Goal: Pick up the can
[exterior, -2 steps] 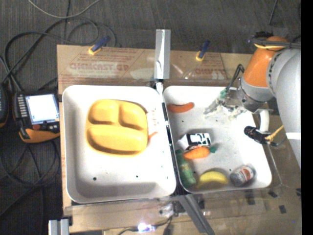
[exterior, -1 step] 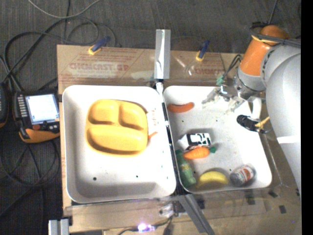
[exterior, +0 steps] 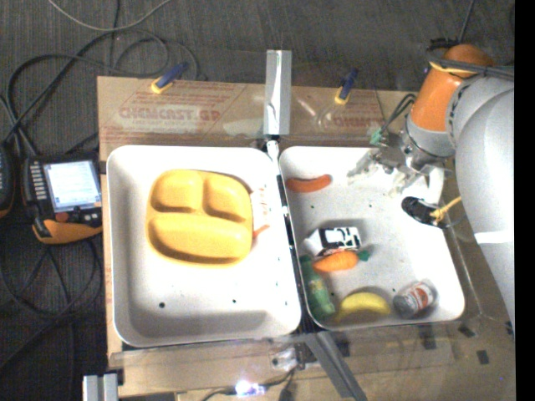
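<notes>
The can (exterior: 415,298) is small and silver with a red label, and it lies on its side in the near right corner of the right bin (exterior: 380,224). My gripper (exterior: 374,178) hangs over the far right part of that bin, well behind the can and apart from it. Its two thin fingers are spread open with nothing between them. The orange band of the arm (exterior: 435,103) rises just behind it.
The right bin also holds a sausage (exterior: 308,183), a black-and-white toy car (exterior: 338,238), a carrot (exterior: 336,261), a green object (exterior: 317,291) and a banana (exterior: 364,304) just left of the can. A yellow divided tray (exterior: 201,215) lies in the left bin (exterior: 167,307).
</notes>
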